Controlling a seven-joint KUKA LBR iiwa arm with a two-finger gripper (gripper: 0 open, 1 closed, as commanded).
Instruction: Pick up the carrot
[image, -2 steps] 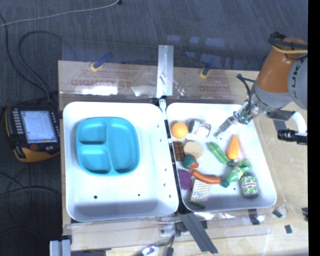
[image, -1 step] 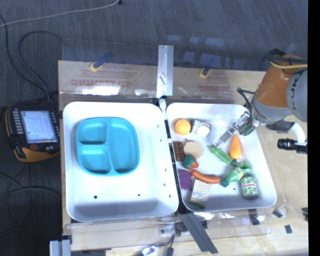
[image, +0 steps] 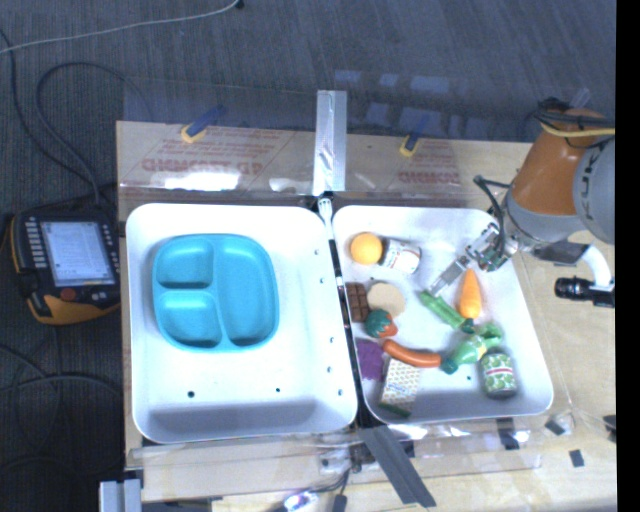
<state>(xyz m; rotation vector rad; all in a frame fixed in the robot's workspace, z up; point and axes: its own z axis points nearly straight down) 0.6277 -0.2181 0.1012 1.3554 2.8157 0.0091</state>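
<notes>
The pincer (image: 462, 266) hovers over the right bin (image: 530, 330) near the worktop's right edge, just beside the carrot (image: 469, 294). Whether it is spread or pressed together, I cannot tell.

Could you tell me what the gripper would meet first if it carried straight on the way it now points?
Probably the green pea pod lying just ahead of the gripper, which points down and left; the orange carrot sits beside that line. Depth is unclear from above.
</notes>
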